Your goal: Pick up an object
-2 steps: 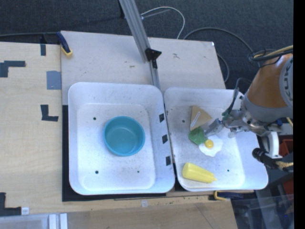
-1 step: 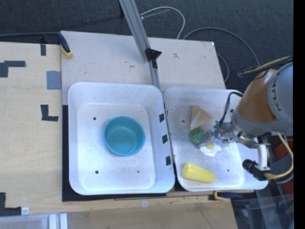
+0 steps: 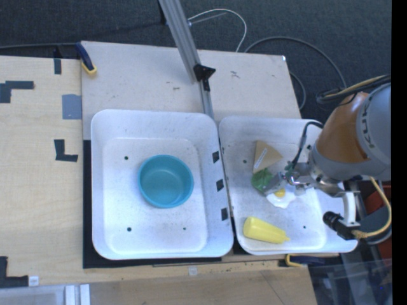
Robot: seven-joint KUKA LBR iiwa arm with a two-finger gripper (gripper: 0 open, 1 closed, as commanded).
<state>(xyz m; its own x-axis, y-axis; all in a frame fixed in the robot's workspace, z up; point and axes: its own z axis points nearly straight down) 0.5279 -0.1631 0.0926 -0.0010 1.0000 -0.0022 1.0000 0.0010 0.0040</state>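
In the right bin (image 3: 254, 129) lie a tan wedge-shaped piece (image 3: 266, 154), a green leafy toy (image 3: 262, 181), a white-and-yellow fried-egg toy (image 3: 279, 199) and a yellow corn-like piece (image 3: 264, 230). My gripper (image 3: 291, 178) hangs low over the right bin, just right of the green toy and above the egg toy. Nothing is visibly lifted off the bin floor. The grey arm with its orange band (image 3: 340, 129) comes in from the right.
A blue bowl (image 3: 166, 180) sits in the middle of the left bin (image 3: 111, 132). A slanted metal rod (image 3: 184, 33) with a black clamp (image 3: 203, 72) stands behind the bins. Cables trail over the dark floor at the back right.
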